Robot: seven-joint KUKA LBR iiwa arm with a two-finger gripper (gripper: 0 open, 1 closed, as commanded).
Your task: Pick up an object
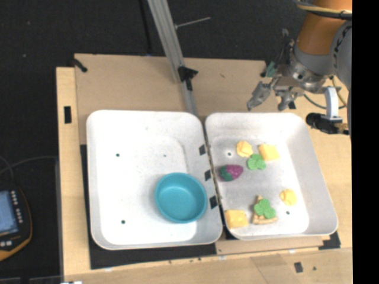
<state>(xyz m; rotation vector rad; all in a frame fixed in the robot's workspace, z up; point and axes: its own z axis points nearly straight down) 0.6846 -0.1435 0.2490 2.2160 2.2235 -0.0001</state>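
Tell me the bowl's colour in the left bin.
Teal blue: the bowl, seen clearly in the camera view.

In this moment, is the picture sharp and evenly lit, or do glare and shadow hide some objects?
Camera view: the light is even and soft; the white bins look bright without hiding anything; the blue bowl and small toys read clearly; the gripper is slightly soft; the surroundings fall dark.

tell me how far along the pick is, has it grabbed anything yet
Nothing looks picked yet. The gripper hangs open above the far rim of the right bin, with nothing between its fingers. The small toys, such as the purple piece, lie in that bin and the blue bowl in the left one. Descending, closing and lifting remain.
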